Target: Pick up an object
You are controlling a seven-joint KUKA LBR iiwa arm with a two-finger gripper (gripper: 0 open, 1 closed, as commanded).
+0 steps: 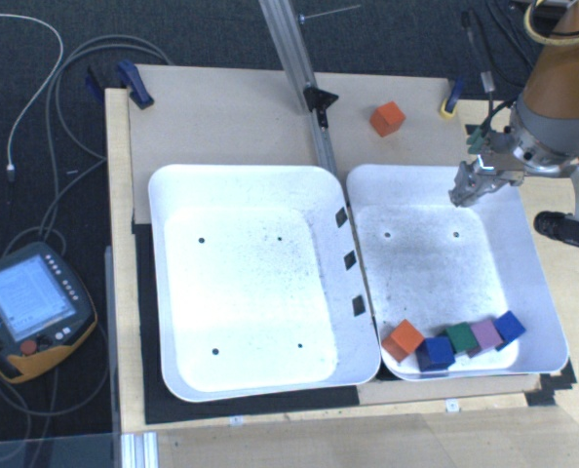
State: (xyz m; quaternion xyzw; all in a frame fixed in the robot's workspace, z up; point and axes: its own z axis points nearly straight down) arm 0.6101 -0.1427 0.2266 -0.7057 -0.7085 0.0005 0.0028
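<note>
One arm (560,76) | hand (468,185) over right bin's (523,261) far edge

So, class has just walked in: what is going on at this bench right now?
A grey robot arm reaches in from the right, its gripper hovering over the far edge of the right bin, with nothing seen in it. Five blocks huddle at that bin's near edge: an orange block, two blue ones, a green block and a purple block. Another orange cube sits on the bench beyond the bins.
</note>
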